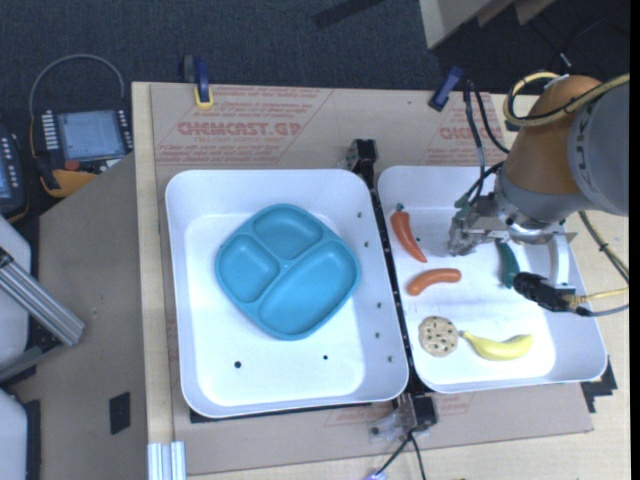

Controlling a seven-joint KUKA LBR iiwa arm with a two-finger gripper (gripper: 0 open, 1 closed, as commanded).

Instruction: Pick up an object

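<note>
The right bin holds several small items. An orange-red chili pepper with a green stem lies at its left side, and an orange sausage lies just below it. A round cookie and a yellow banana sit near the front wall. A teal object is partly hidden under the wrist. My gripper hangs low over the middle of this bin, right of the chili pepper and above the sausage. I see nothing held in it.
The left bin holds a blue divided plate in its middle. A black clamp sits at the back where the two bins meet. The grey arm with its orange band comes in over the right bin's back right.
</note>
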